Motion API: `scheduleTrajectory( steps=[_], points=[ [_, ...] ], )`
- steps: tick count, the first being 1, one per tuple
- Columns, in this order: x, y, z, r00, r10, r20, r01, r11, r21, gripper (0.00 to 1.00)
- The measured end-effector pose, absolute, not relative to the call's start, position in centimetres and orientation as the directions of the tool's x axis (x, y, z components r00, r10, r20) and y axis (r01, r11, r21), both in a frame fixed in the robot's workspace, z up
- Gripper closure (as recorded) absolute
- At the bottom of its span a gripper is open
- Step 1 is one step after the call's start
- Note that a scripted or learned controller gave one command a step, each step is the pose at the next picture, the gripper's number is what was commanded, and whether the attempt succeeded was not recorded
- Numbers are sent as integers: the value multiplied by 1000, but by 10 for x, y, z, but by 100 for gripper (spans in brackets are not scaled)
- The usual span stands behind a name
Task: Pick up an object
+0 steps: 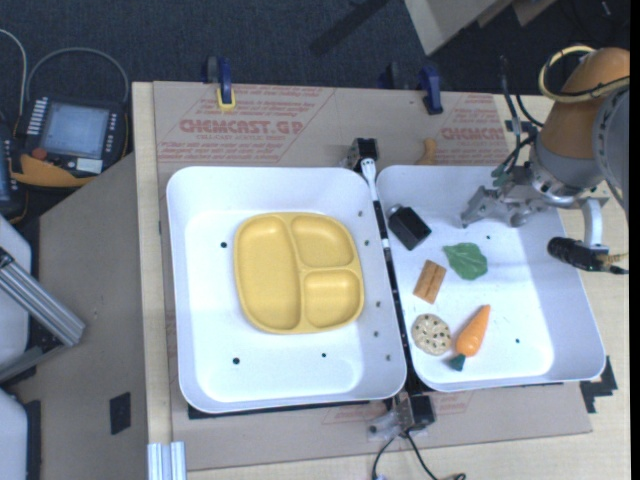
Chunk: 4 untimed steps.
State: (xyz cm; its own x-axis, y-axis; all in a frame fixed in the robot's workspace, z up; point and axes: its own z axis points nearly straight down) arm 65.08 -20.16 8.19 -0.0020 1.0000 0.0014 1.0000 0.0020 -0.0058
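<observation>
Left bin (200, 368) held yellow divided plate (298, 270). Right bin (560, 353) held black block (408, 227), brown bar (429, 281), cookie (431, 333), green piece (466, 260), carrot (473, 331). Gripper (497, 208) hovered over right bin's far side, nothing visibly between fingers; fingers' state: could not tell.

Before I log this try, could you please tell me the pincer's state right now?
Pincer: open, holding nothing, over the right bin behind the green piece.

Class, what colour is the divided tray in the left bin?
Yellow: the divided tray shows clearly in the camera view.
</observation>
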Motion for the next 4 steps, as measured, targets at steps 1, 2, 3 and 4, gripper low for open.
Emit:
scheduleTrajectory(
  steps=[1, 2, 3, 4],
  points=[
    [653, -202, 96, -3, 1000, -2, 1000, 3, 2, 100],
    [659, -203, 141, -1, 1000, -3, 1000, 1, 6, 100],
    [654, -211, 198, 0, 1000, -4, 1000, 0, 9, 100],
    [656, -212, 253, -1, 1000, -4, 1000, 1, 9, 100]
  ],
)
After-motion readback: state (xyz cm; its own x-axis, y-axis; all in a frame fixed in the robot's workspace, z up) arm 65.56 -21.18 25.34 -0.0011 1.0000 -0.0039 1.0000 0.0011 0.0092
